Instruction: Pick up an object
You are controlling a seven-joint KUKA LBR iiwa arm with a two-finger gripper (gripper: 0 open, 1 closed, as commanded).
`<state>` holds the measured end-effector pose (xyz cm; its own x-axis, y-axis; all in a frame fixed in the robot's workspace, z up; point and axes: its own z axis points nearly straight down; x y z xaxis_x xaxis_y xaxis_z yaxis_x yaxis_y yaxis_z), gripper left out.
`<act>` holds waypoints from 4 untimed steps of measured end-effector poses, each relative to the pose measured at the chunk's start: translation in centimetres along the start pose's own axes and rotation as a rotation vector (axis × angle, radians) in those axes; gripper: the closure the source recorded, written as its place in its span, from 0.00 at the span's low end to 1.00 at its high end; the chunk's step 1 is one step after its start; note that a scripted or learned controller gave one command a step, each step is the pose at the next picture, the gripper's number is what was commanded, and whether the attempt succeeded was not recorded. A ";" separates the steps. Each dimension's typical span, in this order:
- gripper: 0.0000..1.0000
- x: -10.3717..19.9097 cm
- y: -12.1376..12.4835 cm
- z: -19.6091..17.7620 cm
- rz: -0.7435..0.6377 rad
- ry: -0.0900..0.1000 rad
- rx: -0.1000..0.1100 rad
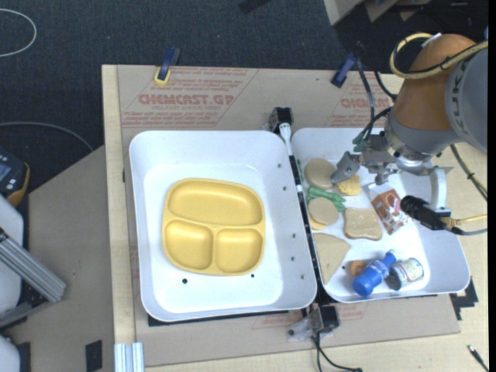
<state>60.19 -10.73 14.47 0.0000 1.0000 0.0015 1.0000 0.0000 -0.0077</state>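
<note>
Camera view shows the grey arm with its orange band (430,80) reaching over the right shallow white bin (449,273) on the bench (116,208). Its jaws (364,165) hang low over the bin's upper part; whether they are wide or narrow I cannot tell, and nothing is seen between them. Just left of the jaws lies a round tan cookie (318,173), with a green bean-shaped piece (327,198) below it. Below the jaws rests a tan toast slice (362,225); further below, a blue plastic bottle (373,278). Well left, the other white bin (143,208) holds a yellow divided plate (213,225).
</note>
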 end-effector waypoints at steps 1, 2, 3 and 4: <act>0.00 0.1 0.0 5.2 0.000 -0.001 -0.004; 1.00 0.0 0.2 3.8 0.001 -0.002 -0.012; 1.00 -0.2 1.1 -1.0 -0.001 -0.004 -0.015; 1.00 -0.6 0.9 -5.4 0.000 -0.003 -0.014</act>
<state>61.09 -11.31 19.89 -0.0002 1.0000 -0.0019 1.0000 0.0002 0.0063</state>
